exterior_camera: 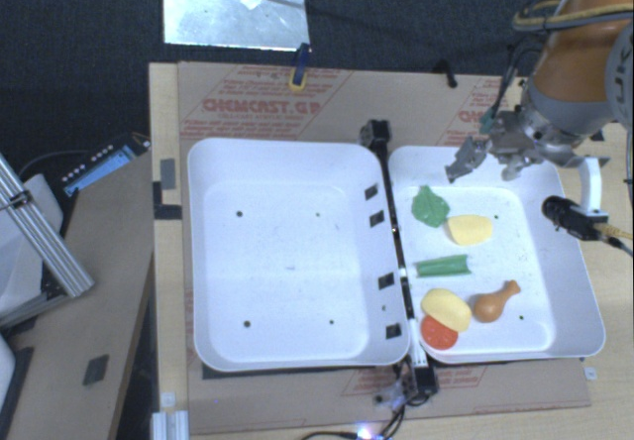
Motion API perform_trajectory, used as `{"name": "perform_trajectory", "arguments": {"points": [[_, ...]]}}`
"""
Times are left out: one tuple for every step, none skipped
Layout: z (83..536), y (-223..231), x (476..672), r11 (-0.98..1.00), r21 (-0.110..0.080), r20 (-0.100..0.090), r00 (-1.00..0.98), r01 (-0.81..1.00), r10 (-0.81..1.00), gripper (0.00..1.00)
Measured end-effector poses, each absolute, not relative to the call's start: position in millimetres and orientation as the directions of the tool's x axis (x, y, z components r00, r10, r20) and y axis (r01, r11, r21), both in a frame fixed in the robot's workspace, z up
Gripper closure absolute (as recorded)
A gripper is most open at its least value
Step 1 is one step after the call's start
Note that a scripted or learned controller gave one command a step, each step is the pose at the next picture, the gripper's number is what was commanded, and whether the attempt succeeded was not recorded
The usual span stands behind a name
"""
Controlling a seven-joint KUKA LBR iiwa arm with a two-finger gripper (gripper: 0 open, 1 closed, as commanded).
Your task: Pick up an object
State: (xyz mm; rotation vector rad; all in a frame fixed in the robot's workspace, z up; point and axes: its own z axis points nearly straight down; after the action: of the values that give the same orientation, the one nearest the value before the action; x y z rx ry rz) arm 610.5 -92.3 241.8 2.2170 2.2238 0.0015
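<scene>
The pincer (489, 163) hangs over the far end of the right bin (565, 260), fingers spread wide and holding nothing. Below it in that bin lie a green leaf (430, 207), a lemon (470, 229), a green bean (442, 267), a potato (446, 306), a tomato (439, 333) and a drumstick (493, 302)

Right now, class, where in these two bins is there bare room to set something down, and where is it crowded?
The left bin is bare floor from wall to wall. In the right bin, the strip along the right wall is free. It is crowded near the divider: green leaf, yellow piece, green stick, yellow lump, red piece, brown drumstick. The gripper hangs over the far edge.
</scene>
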Motion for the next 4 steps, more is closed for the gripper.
{"name": "perform_trajectory", "arguments": {"points": [[253.2,-92.1,611.5,0.005,0.005,0.0,-0.005,1.0,1.0,1.0],[382.8,-113.7,568.5,-0.001,0.017,-0.004,0.001,1.0,1.0,1.0],[417.0,-110.3,638.2,0.007,0.011,-0.003,-0.007,1.0,1.0,1.0],[422.1,-86.5,666.8,0.007,0.005,-0.001,-0.007,1.0,1.0,1.0]]}}
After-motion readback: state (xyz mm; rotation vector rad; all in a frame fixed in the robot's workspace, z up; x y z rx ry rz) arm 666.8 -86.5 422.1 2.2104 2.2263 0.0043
